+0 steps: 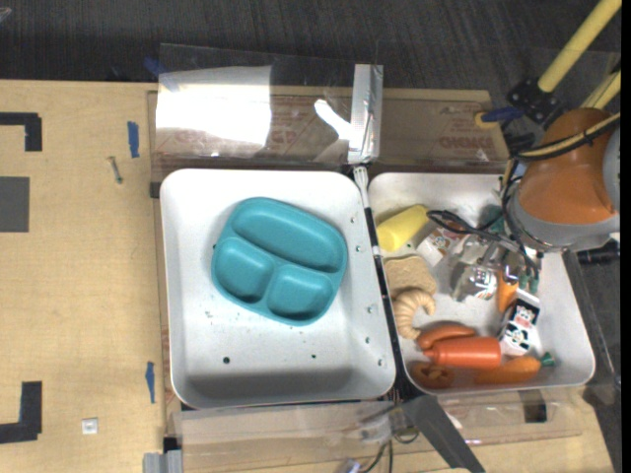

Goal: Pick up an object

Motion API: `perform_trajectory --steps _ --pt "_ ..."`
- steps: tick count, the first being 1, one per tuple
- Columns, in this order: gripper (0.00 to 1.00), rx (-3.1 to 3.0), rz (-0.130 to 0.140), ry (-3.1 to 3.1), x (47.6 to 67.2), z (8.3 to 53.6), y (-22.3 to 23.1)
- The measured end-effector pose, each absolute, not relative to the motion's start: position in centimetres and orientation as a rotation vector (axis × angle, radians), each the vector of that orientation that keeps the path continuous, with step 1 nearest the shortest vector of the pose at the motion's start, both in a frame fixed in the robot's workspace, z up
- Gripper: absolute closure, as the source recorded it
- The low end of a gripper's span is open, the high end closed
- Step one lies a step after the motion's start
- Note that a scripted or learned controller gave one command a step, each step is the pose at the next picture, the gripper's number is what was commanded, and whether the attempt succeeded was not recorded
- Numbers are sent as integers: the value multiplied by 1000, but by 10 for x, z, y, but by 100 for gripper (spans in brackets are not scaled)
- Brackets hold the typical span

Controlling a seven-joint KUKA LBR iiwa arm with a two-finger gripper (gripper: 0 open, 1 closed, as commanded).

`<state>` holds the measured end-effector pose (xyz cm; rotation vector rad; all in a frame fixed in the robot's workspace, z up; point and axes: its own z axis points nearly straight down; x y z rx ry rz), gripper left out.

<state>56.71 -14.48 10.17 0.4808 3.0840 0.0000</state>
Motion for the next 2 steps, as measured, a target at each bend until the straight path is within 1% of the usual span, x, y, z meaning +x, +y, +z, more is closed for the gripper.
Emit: perform_trajectory --steps 1,2 --pt "100 642 -2 3058 551 263 -166" --pt "0 644 -1 3069 549 257 -165"
